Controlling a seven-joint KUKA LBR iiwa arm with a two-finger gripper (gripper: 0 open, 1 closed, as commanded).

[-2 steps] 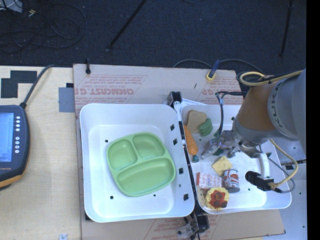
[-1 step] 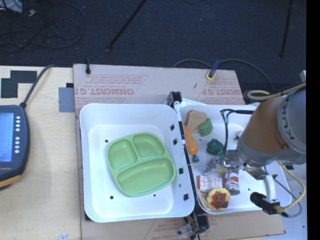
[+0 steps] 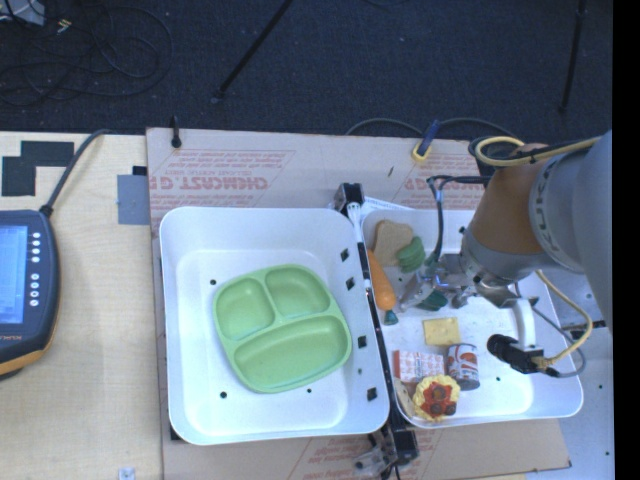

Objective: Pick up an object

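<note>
Reaching in from the right, the grey arm with its orange band hangs over the right shallow white bin, its hand low among the toys near the bin's left side; whether it is apart or together I cannot tell. The left shallow white bin holds a light green plastic plate with three compartments, lying flat. In the right bin, an orange carrot-shaped toy lies just left of the hand along the bin's left wall, its long axis running from far to near. A tan bread-shaped piece and a dark green piece sit just beyond the hand. A yellow square block, a small red-and-white can and a yellow cup of red bits lie nearer the camera.
</note>
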